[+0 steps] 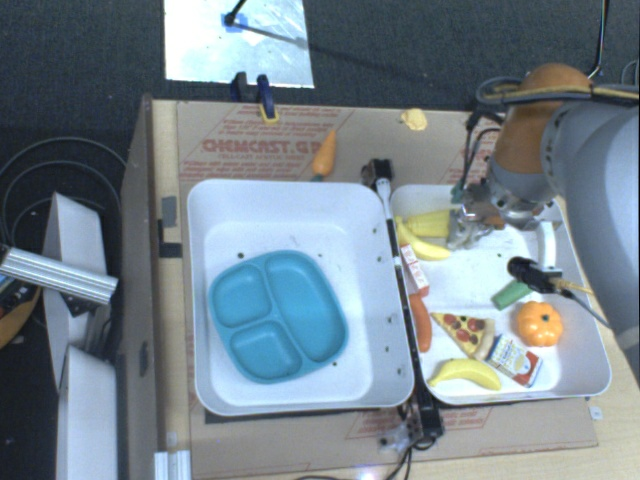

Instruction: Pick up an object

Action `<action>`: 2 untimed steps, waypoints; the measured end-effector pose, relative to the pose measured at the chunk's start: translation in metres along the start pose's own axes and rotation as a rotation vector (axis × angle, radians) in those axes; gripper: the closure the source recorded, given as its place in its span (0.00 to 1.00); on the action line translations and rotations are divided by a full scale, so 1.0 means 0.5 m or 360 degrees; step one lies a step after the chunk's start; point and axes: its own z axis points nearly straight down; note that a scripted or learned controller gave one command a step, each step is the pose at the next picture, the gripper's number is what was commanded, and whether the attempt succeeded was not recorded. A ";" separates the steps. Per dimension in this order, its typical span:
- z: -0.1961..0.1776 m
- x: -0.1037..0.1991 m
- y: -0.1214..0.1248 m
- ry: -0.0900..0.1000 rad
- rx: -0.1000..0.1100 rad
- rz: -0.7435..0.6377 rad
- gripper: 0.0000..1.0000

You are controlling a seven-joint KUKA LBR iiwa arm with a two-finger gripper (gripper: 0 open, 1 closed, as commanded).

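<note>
red print on the cardboard [300, 133] under the bins reads "chemcast"; the smaller print around it is too small to read. a small carton [515, 358] in the right bin has red and white label art, text not readable. a white tag with red marks [412, 266] sits on the divider between the bins, not readable either.

the gripper [468, 226] is down in the upper left part of the right bin [590, 368]. cannot tell if it is wide or narrow, and nothing can be seen held.

a banana [425, 248] lies just left of the gripper, very close, contact unclear. it is near the bin's left wall. its long axis runs roughly left to right, sloping a little down to the right, and it is curved.

a second banana [466, 373] lies at the near edge of the right bin, well apart from the gripper, long axis left to right. a pizza slice [462, 330] is just above it. an orange fruit [538, 323] and a green block [509, 294] are on the right side.

the left bin [215, 218] holds a blue divided plate [277, 314]. a carrot [324, 154] lies on the cardboard behind it.
</note>
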 end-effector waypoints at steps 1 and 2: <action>-0.110 -0.079 -0.159 0.0020 -0.0099 0.0009 1.00; -0.106 -0.073 -0.151 0.0019 -0.0103 -0.0002 0.00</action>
